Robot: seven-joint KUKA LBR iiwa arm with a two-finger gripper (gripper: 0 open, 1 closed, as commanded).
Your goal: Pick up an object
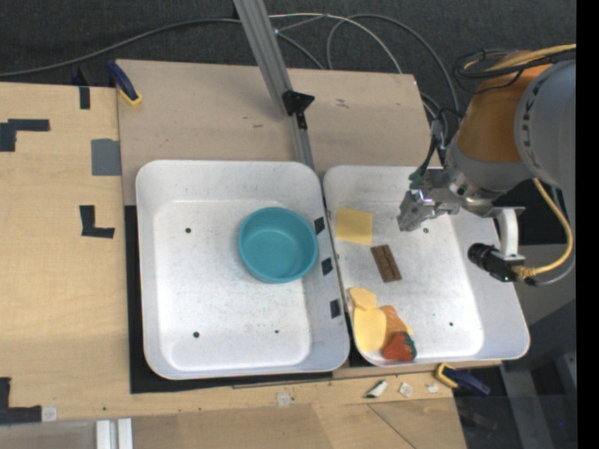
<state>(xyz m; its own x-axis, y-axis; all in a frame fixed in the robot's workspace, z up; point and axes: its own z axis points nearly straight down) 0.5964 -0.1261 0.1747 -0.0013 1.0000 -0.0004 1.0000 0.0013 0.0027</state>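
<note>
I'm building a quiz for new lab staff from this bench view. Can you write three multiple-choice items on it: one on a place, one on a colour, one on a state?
1. Where is the bowl?
A. in the left bin
B. in the right bin
C. on the bare bench

2. What colour is the square block?
A. red
B. pale yellow
C. black

3. How does the bowl stand?
A. upside down
B. on its side
C. upright, opening upward

Key:
1 A: it sits inside the left bin, near the dividing rims.
2 B: it is pale yellow, above the brown bar in the right bin.
3 C: its hollow inside faces the camera.

The gripper hangs over the right bin's upper part.
</note>
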